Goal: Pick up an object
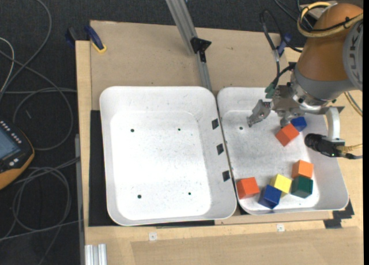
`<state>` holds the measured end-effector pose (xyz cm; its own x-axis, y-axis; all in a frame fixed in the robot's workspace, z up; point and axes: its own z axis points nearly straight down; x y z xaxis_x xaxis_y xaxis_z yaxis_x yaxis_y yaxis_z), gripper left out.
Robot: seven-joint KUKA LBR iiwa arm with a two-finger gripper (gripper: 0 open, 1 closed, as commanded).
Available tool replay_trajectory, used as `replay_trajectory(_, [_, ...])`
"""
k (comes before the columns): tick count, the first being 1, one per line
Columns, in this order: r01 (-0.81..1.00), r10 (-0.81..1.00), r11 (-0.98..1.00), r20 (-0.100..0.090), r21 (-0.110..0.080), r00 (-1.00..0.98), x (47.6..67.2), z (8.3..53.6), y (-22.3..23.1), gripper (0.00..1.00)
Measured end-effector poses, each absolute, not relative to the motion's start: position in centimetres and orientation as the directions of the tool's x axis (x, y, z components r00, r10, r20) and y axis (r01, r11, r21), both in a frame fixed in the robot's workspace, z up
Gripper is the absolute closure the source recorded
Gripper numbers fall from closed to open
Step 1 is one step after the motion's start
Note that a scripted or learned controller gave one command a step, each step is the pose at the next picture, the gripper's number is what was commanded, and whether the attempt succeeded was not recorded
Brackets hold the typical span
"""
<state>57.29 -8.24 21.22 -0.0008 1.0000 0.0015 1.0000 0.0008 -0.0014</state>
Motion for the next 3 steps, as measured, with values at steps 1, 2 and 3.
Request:
replay_trajectory(1, [1.0, 1.0, 0.001, 0.001, 0.0, -0.001, 57.3, 21.2, -8.2, 0.0])
replay_trajectory(2, [1.0, 1.0, -0.001, 0.001, -0.008, 0.001, 57.5, 15.1, -8.7, 0.0])
replay_trajectory(3, [1.0, 1.0, 0.0, 0.002, -0.008, 0.0, 57.4, 9.8, -8.6, 0.0])
